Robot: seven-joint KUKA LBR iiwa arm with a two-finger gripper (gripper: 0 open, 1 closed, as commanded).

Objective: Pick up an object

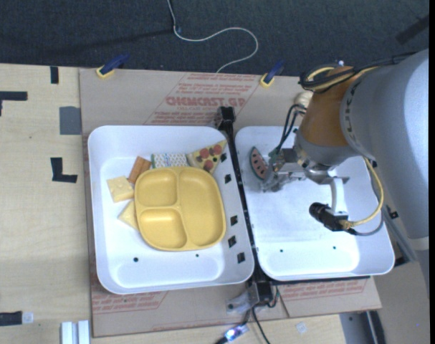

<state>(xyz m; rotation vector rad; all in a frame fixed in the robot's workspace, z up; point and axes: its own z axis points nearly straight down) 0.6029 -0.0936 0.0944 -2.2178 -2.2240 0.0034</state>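
Observation:
A small dark reddish-brown oval object (259, 164) lies in the right bin (324, 260), close to the bin's left wall. My gripper (276, 175) is low in that bin, just right of the object and touching or nearly touching it. The grey arm with its orange band (324, 117) comes in from the right above it. I cannot tell whether the object is in the gripper's grasp.
The left bin (167, 274) holds a yellow divided plate (180, 208) with several small toy foods around its upper left edge, among them a pizza slice (208, 155) and a pale cracker (120, 188). A black cable (332, 217) loops below the wrist.

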